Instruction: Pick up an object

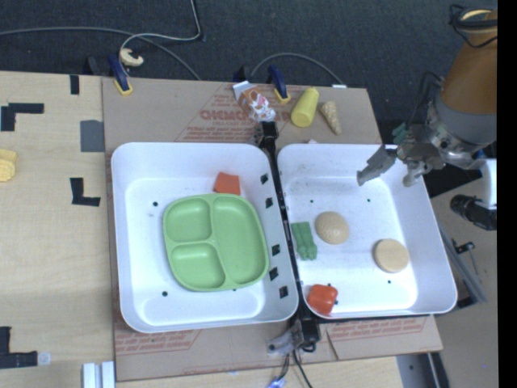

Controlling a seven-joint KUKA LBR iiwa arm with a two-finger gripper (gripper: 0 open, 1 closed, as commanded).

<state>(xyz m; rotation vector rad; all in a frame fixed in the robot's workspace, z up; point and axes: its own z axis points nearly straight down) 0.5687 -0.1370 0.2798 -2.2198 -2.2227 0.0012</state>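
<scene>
My gripper (393,170) hangs open over the far right part of the right bin (420,297), its two fingers spread wide with nothing between them. Below it in that bin lie a pale round bun (331,227), a tan round biscuit (391,255), a green block (304,240) by the left wall and a red-orange piece (321,298) at the near left corner. The left bin (129,241) holds a green divided plate (215,242) and an orange block (228,184) behind it.
A yellow cylinder (304,107), a beige cone (332,117) and a small wrapped item (254,100) lie on the cardboard behind the bins. Blue clamps (121,75) and cables sit at the back. The bins' shared wall (279,217) runs between them.
</scene>
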